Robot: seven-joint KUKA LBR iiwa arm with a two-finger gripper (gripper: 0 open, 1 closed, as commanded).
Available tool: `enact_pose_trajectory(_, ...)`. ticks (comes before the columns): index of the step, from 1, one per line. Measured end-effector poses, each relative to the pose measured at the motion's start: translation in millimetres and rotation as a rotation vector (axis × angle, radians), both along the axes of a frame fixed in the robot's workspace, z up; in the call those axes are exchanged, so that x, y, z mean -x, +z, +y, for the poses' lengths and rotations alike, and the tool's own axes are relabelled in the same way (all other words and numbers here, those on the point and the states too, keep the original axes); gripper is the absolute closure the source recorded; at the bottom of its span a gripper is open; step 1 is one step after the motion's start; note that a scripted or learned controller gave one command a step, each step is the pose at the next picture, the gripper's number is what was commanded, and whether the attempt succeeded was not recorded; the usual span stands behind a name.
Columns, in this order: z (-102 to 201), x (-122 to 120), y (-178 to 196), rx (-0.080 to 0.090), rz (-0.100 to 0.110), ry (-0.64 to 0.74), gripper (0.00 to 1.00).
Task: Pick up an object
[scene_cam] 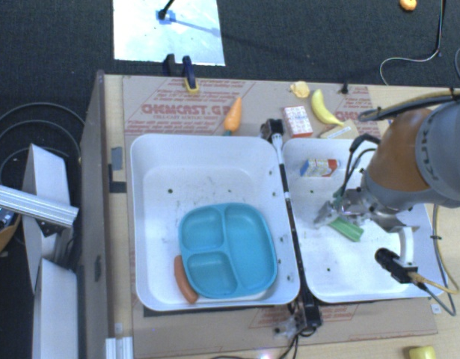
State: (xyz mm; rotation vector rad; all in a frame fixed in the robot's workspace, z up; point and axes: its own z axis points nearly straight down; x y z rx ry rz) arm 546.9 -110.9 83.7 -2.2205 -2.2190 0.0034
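Gripper [328, 214] low in right bin [319, 283], left of centre; finger spread cannot be told from this angle. Green block [347, 228] lies at the gripper's 4 o'clock, touching or just beside it. Small red-white-blue carton [319, 167] at the bin's 12 o'clock. Left bin [151, 200]: blue divided plate [227, 250], orange sausage-shaped piece [184, 278] at the plate's 8 o'clock.

The green object [347, 229] just beside the gripper [333, 212] is partly hidden under the wrist. The fingers are too blurred to read.
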Motion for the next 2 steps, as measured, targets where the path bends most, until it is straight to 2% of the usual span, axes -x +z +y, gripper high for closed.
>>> enact_pose_trajectory(1, 1, -3, 11, 0.000, -0.006, 0.003, 1.00)
enact_pose_trajectory(2, 58, -33, 107, -0.001, -0.016, 0.012, 1.00)
